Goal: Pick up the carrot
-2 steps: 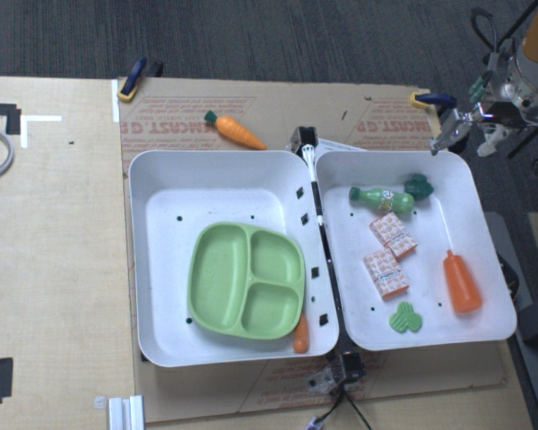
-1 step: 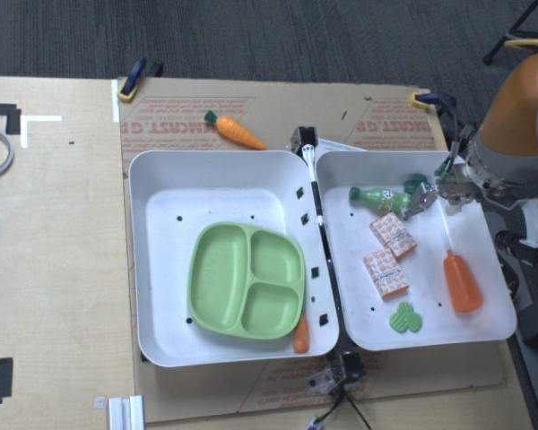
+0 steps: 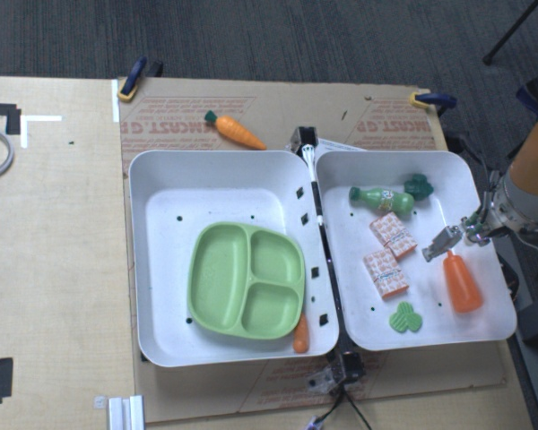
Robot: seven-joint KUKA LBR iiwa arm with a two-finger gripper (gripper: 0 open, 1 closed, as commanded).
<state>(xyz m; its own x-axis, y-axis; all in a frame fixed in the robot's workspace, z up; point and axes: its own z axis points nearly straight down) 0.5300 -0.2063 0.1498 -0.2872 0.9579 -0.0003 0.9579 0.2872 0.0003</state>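
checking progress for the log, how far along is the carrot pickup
Nothing looks done yet: the carrot lies on the cardboard behind the left bin, untouched. In hand: the hand sits low in the right bin, beside an orange bottle, holding nothing visible. Left: reach the carrot, grip and lift it.

two carrots [image 3: 236, 131] [image 3: 300, 335], two cartons [image 3: 393, 236] [image 3: 386, 273], two bins [image 3: 161, 182] [image 3: 457, 173]

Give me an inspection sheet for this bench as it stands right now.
Surface: cardboard sheet under two white bins, left bin and right bin.
Job's things: carrot on the cardboard behind the left bin.
Clutter: green plate, green bottle, two snack packs, orange bottle, small orange piece.
Grippers: gripper over the right bin beside the orange bottle.
Cables: cable at front edge.
Surroundings: blue clamps.
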